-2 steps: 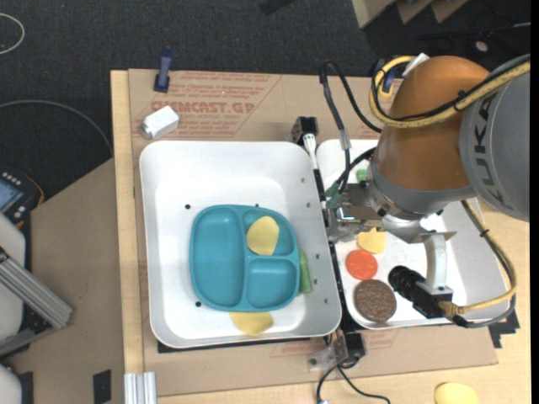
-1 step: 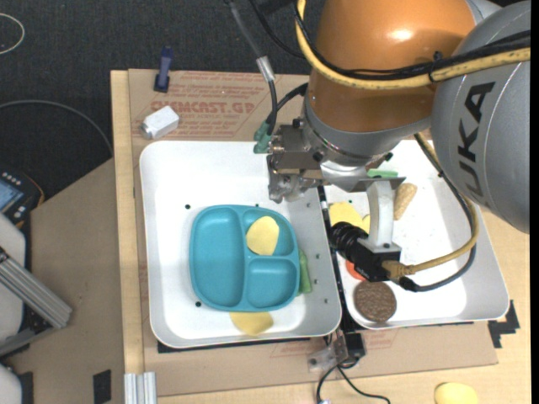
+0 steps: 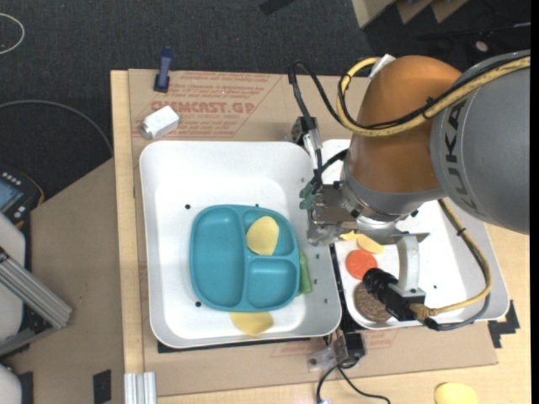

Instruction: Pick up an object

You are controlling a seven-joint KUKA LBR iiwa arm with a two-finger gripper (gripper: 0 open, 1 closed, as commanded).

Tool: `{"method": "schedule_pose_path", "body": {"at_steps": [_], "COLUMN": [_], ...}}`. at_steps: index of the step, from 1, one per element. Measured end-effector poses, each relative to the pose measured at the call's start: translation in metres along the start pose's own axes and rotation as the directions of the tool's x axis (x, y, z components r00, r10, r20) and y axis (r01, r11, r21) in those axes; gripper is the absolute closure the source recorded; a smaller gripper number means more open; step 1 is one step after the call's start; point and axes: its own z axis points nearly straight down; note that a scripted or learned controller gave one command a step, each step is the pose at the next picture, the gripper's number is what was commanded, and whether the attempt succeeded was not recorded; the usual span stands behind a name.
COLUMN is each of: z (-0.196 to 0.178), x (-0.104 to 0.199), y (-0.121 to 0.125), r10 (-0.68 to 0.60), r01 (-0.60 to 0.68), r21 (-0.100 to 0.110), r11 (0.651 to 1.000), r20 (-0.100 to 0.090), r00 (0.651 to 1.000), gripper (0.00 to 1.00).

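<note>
A yellow slice (image 3: 263,236) lies in the upper right compartment of a teal divided plate (image 3: 221,259), which has 3 compartments and sits in the left bin (image 3: 152,225). A second yellow slice (image 3: 251,321) lies on the bin floor, touching the plate's near rim. A thin green strip (image 3: 304,273) stands along the plate's right edge, squeezed between the plate and the bin's right wall.

The gripper (image 3: 322,217) hangs over that same wall, at the seam between the 2 bins, just up and to the right of the yellow slice on the plate and just above the green strip. It touches neither as far as the view shows. Whether it is spread or pressed together cannot be told, because the wrist and the orange band of the arm (image 3: 404,141) cover it from above.

The arm's bulk also hides much of the right bin (image 3: 467,268). Under it, near the bin's left wall, show a small orange wedge (image 3: 367,243), a red-orange disc (image 3: 360,263) just below it, and a brown disc (image 3: 364,305) at the near edge, partly covered.

Both bins rest on a cardboard sheet (image 3: 210,108) with red print. On it, beyond the left bin, lie a small white block (image 3: 160,123) and, further back, a blue clip (image 3: 163,70). A yellow lump (image 3: 455,392) sits at the view's lower right, well apart from the bins.
</note>
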Motion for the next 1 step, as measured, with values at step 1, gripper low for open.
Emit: {"method": "schedule_pose_path", "body": {"at_steps": [1], "z": [-0.1216], "x": [0.1166], "y": [0.0089], "r10": [-0.024], "r01": [0.024], "r21": [-0.028], "r11": [0.999], "r20": [-0.014], "r00": [1.000], "gripper": [1.00]}}
